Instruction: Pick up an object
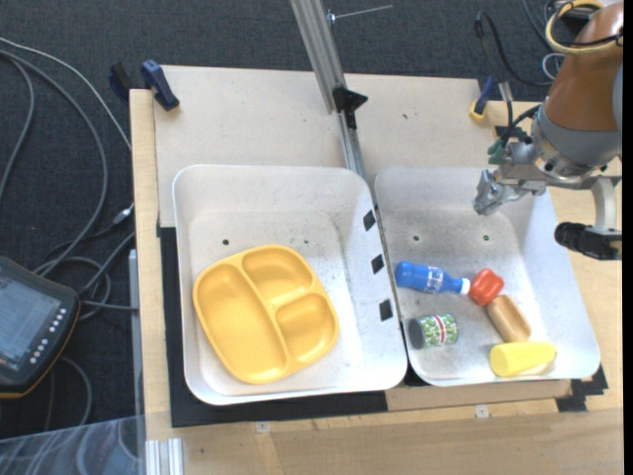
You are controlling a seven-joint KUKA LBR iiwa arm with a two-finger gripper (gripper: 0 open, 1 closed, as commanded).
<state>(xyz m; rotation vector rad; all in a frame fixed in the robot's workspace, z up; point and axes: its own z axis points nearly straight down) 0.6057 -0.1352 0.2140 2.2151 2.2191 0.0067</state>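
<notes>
The tool (487,198) hangs over the right bin's (554,265) far end, jaw state unclear. Best descend squarely over the blue bottle (431,279), clear of neighbours.

arm (586,77): cut by right edge | gripper (487,198): fingers too small to tell

My one fixed camera looks down at a slant from above the table (247,107), taking in both bins (198,196) whole.
</notes>
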